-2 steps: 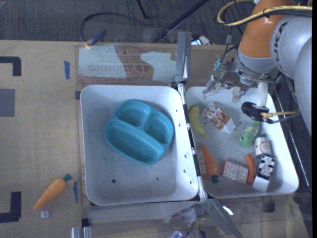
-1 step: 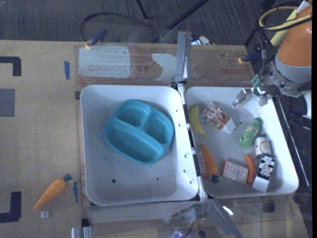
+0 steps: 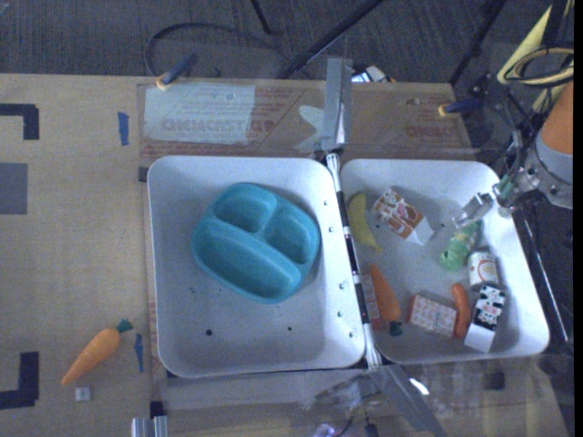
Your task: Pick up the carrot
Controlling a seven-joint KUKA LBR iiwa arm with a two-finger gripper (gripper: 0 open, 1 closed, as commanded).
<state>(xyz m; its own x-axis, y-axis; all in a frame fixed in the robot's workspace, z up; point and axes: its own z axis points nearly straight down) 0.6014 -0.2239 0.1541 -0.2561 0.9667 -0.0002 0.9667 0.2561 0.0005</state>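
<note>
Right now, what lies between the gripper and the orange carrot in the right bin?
In the camera view, bare white bin floor separates the gripper from the orange carrot.

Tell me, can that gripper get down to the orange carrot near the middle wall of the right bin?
Probably yes. The carrot lies uncovered with nothing on top, and the gripper hovers over the same bin. The bin wall beside it and the small carton nearby may crowd the approach.

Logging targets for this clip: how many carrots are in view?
3. One carrot lies on the bench left of the bins; two lie in the right bin.
</note>
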